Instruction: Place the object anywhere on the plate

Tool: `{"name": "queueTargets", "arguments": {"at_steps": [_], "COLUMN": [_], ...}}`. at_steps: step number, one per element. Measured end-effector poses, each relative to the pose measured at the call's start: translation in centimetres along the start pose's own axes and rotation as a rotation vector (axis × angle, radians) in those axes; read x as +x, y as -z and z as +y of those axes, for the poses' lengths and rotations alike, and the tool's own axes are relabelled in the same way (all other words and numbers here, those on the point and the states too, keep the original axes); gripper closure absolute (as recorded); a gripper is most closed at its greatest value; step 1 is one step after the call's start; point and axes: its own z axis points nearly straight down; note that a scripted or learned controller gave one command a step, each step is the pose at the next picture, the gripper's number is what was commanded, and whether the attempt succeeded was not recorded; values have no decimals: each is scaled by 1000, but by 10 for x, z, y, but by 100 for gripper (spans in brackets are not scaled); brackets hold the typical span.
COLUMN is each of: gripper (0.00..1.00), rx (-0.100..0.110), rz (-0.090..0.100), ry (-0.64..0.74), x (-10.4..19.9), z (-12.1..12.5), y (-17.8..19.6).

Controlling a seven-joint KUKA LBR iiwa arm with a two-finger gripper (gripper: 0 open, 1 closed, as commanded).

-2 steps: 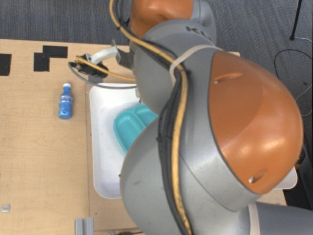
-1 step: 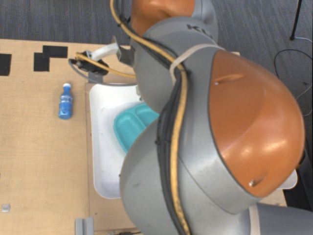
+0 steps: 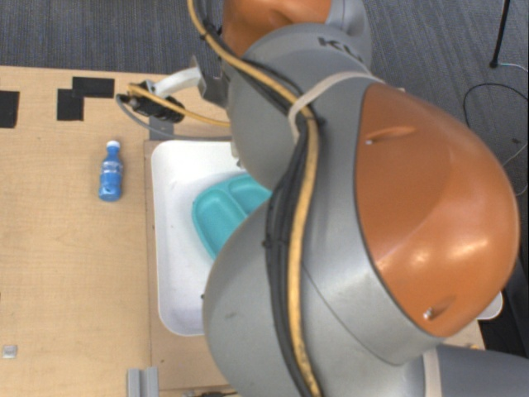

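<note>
A teal plate (image 3: 221, 212) with a dividing ridge lies in the white bin (image 3: 173, 246); its right part is hidden behind the arm. A small blue bottle (image 3: 110, 173) with a white cap lies on the wooden bench to the left of the bin. The big grey and orange arm (image 3: 355, 222) covers most of the view and hides whatever lies beneath it.
A white-handled tool with yellow cable (image 3: 161, 98) sits at the bench's back edge above the bin. Black squares (image 3: 83, 96) mark the bench top at the far left. Open wooden surface spreads left of the bin.
</note>
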Motion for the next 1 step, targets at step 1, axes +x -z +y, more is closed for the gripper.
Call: {"name": "queueTargets", "arguments": {"at_steps": [1], "gripper": [100], "rx": [1], "rz": [1], "ry": [1], "x": [0], "z": [0], "y": [10]}}
